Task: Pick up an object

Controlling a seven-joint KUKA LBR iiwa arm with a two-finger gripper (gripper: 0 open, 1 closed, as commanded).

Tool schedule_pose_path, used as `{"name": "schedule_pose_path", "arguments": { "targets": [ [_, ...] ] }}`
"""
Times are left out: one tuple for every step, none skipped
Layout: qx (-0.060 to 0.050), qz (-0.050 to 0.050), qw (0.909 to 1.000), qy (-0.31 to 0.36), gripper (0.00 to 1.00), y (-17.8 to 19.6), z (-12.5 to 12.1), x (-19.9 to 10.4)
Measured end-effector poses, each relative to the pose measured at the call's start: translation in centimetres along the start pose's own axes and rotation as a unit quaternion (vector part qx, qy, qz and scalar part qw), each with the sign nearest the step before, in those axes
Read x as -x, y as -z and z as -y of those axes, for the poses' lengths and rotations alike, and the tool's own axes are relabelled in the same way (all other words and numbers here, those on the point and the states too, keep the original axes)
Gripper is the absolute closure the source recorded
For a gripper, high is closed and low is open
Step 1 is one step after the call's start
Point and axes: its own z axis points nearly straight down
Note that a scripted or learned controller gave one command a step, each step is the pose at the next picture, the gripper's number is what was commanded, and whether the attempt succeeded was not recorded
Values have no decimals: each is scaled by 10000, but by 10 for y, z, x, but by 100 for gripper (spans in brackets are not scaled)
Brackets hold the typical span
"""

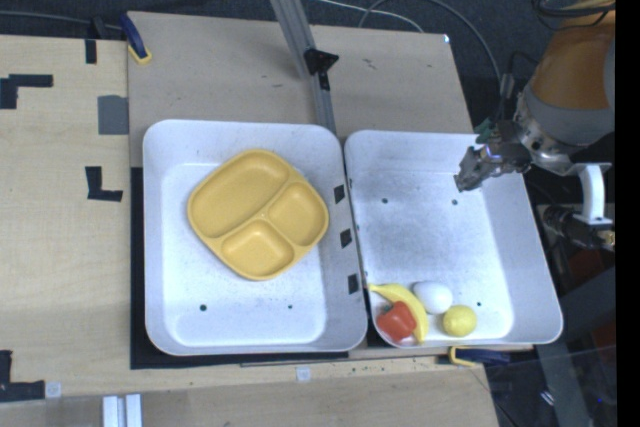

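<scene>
In the right bin (440,215), several small objects lie together at the near edge: a yellow banana (402,297), a red piece (397,320), a white egg-shaped piece (433,296) and a small yellow ball (459,320). My gripper (472,172) hangs over the right bin's far right part, well away from those objects. Nothing shows between its fingers.
A yellow three-compartment plate (258,212) lies in the left bin (170,305). A grey metal pole (290,10) slants in from the top to where the two bins meet. The arm's orange band (575,65) and cables sit at the right edge.
</scene>
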Motion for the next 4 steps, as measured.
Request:
{"name": "schedule_pose_path", "arguments": {
  "targets": [
    [-3,0,10000,-2,100,-8,-4,-45],
    [5,-3,10000,9,100,-2,-11,-101],
    [4,-3,10000,7,100,2,-26,-152],
    [-8,7,10000,-1,100,-19,-36,-202]
  ]
}}
